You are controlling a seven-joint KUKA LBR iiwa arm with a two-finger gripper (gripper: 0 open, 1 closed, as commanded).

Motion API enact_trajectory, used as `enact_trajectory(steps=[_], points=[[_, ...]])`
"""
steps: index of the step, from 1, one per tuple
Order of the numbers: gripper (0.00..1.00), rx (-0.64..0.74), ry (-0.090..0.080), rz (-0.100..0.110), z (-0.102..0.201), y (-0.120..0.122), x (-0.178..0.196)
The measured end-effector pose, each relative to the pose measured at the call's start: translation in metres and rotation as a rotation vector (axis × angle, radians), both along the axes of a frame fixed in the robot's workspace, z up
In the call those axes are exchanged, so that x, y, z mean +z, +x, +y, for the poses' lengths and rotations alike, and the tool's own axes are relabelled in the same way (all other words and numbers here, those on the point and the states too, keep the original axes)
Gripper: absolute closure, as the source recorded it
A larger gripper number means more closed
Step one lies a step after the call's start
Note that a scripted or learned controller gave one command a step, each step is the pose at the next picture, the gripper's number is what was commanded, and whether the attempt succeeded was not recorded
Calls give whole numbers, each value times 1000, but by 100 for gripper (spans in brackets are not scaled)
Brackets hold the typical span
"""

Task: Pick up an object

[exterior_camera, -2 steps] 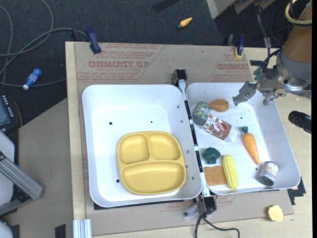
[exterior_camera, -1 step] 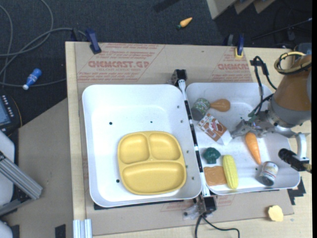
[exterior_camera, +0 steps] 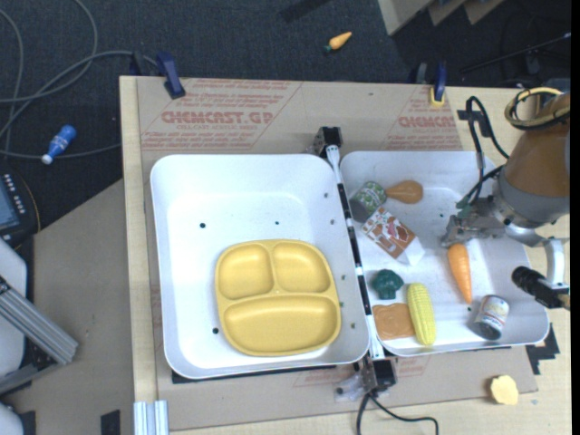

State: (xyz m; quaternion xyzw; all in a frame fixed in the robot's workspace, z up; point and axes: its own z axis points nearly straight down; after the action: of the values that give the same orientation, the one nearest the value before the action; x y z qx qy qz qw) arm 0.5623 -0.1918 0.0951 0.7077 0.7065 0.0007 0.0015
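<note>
Poised low over the right bin, gripper just far of the carrot, likely lining up a grab. Impossible to tell the claw's state. Clustered left of it: corn, snack packet.

Left bin holding a yellow divided tray, lying flat toward the near side. On the surface: blue clamps at the far edge, a yellow lump at the near right corner just outside the right bin. On the dark floor: grey cables, a small blue bottle to the left, an orange bit beyond the far edge.
</note>
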Motion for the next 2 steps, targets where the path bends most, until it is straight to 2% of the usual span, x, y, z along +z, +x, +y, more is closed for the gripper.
enact_trajectory(steps=[1,2], points=[[100,5,4,5,40,7,-11],[100,7,1,-9,90,-31,115]])
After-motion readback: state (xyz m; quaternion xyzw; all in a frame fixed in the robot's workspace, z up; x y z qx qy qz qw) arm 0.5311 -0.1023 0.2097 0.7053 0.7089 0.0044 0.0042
